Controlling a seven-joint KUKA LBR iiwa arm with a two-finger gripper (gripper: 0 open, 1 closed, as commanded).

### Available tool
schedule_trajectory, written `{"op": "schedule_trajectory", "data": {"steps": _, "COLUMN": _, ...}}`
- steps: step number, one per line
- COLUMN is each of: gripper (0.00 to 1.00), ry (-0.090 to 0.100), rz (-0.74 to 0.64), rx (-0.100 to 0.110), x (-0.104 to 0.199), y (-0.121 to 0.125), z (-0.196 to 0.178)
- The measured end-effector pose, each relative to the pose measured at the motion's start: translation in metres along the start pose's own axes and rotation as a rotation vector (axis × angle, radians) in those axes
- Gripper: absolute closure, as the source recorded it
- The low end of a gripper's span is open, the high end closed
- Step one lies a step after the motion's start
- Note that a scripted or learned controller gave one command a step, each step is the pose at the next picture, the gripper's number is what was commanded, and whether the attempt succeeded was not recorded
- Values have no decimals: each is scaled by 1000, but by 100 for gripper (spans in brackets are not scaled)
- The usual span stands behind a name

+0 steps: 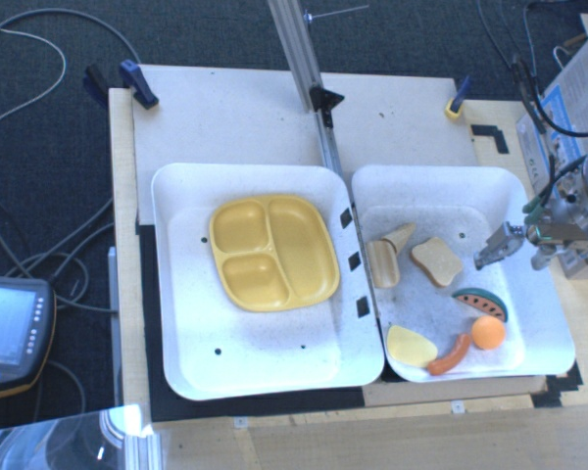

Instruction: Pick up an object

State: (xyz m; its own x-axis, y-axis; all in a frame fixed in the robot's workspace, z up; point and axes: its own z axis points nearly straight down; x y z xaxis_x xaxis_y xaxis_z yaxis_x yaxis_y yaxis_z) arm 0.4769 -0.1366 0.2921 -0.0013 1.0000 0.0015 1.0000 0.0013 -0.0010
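bread slice (436, 260) left of jaws, apart

1. We see the robot's grey metal two-finger gripper (498, 248) at the frame's right edge, with a slim silver finger (494, 249) ending in a darker tip.
2. Behind it we note a boxy grey metal wrist block (561, 233) with pale and dark panels.
3. Thin dark cables (549, 189) loop above the block.
4. Details are blurred; we can't read any markings.
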Motion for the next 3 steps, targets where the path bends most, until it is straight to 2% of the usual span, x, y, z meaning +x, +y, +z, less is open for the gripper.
{"op": "schedule_trajectory", "data": {"steps": 1, "gripper": 0, "ry": 0, "rz": 0, "rx": -1, "x": 0, "y": 0, "z": 0}}
{"op": "schedule_trajectory", "data": {"steps": 3, "gripper": 0, "ry": 1, "rz": 2, "rx": 6, "x": -16, "y": 7, "z": 98}}
